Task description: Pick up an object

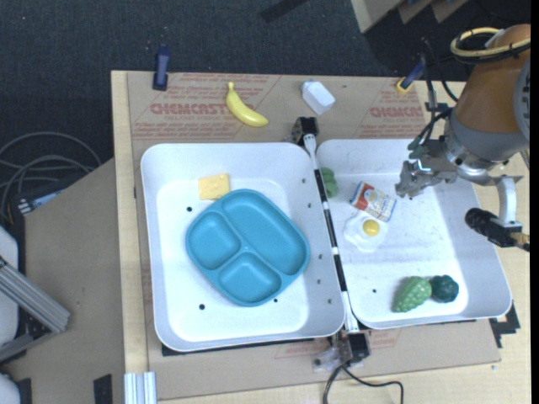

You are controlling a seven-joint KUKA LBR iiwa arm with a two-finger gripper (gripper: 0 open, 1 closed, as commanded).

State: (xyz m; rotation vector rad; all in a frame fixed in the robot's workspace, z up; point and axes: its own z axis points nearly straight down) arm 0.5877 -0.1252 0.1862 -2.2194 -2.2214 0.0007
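My gripper [409, 185] hangs over the far part of the right bin [472, 251], just right of a small red and white packet [371, 199]. A fried egg toy [365, 230] lies below the packet. Near that bin's front lie a green bunch of grapes [412, 295] and a dark green broccoli piece [444, 289]. A small green item [328, 183] rests against the divider. Nothing shows between the fingers.
The left bin [168, 225] holds a blue divided plate [246, 247] and a yellow cheese slice [214, 186]. On the cardboard behind the bins lie a banana [242, 108], a white block [318, 97] and a blue item [161, 67].
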